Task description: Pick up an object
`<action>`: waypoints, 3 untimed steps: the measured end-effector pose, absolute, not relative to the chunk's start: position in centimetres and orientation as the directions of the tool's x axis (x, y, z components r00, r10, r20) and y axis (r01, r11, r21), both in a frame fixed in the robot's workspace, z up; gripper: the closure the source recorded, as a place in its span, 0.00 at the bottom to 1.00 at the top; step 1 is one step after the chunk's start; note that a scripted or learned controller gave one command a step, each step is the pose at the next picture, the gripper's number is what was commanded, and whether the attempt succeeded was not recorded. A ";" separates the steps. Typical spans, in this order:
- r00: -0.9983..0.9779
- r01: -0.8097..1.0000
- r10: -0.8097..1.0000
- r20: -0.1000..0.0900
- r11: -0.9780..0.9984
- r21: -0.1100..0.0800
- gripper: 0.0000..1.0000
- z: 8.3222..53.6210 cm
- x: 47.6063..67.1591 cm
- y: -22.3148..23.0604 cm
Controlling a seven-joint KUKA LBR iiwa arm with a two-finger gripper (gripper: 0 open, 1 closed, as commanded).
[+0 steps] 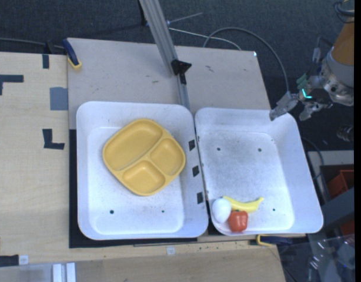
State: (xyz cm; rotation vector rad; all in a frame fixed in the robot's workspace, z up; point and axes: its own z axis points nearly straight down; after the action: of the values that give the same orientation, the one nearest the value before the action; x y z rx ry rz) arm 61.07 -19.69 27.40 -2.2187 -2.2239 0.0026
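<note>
In the right bin point(286, 157) three small things huddle at the near left corner: a white egg-like ball point(220, 210), a yellow banana point(246, 204) and a red pepper point(239, 220). The left bin point(89, 157) holds a yellow divided plate point(143, 156). My gripper point(293, 108) hangs over the right bin's far right corner, well away from the three things. Its two fingers stand apart and open, with nothing between them.
A slanted metal pole point(163, 34) rises behind the bins, ending at a black clamp point(180, 67). Cables point(239, 37) loop across the bench behind the right bin. A wooden tabletop point(27, 157) lies to the left.
</note>
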 end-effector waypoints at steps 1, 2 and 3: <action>-0.002 1.000 1.000 0.000 0.002 -0.006 0.00 23.0 60.9 -19.4; -0.001 1.000 1.000 -0.001 0.001 -0.006 0.00 18.2 60.7 -20.2; -0.002 1.000 1.000 -0.001 0.002 -0.006 0.00 13.6 60.4 -20.6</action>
State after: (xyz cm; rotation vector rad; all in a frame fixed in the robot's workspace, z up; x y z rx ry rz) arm 60.44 -20.63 13.64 -2.2169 -2.2203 0.0075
